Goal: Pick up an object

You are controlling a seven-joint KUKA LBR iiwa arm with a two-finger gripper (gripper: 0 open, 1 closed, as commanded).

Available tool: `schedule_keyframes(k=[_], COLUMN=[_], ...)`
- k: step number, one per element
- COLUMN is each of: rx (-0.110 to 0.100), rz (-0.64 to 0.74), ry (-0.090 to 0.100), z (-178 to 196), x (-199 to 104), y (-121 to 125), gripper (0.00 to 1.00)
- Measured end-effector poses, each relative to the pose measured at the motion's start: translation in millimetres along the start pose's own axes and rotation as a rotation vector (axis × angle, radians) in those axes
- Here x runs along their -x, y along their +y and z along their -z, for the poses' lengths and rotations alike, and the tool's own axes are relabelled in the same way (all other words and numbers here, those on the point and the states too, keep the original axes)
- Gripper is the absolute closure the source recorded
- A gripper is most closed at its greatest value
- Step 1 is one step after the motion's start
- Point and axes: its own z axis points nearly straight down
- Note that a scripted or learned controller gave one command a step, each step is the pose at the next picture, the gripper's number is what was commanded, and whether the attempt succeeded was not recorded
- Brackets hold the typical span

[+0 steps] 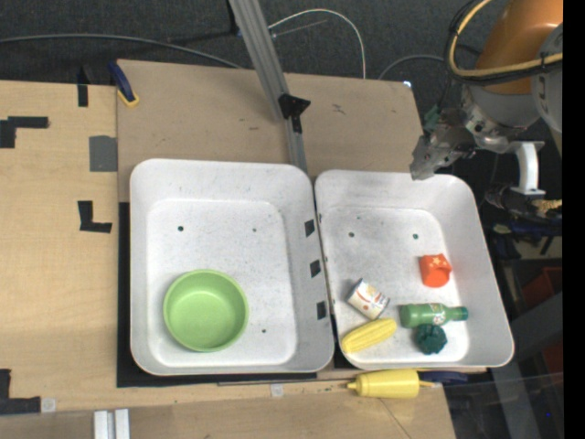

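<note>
While the arm [512, 53] reaches in from the right, its gripper [428, 158] hangs above the right bin's [393, 195] far rim, gripping nothing. Near the bin's front-right corner lie an orange block [435, 270], green bottle [432, 315] and corn cob [367, 336].

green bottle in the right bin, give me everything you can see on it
The green bottle lies on its side near the front of the right bin, neck pointing toward the bin's right wall. It looks like glossy plastic, dark green, with a pale label band around its middle. Just in front of it sits a dark green lumpy item, close enough that contact can't be ruled out. A yellow corn cob lies to its left, apart from it. The gripper hangs at the bin's far rim, well away from the bottle.
</note>
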Motion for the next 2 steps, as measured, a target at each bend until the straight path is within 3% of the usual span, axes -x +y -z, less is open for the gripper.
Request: schedule_keyframes(k=[2], rx=[0.001], rz=[0.002], ry=[0.001], z=[0], x=[-121], y=[0], gripper=[1.0])
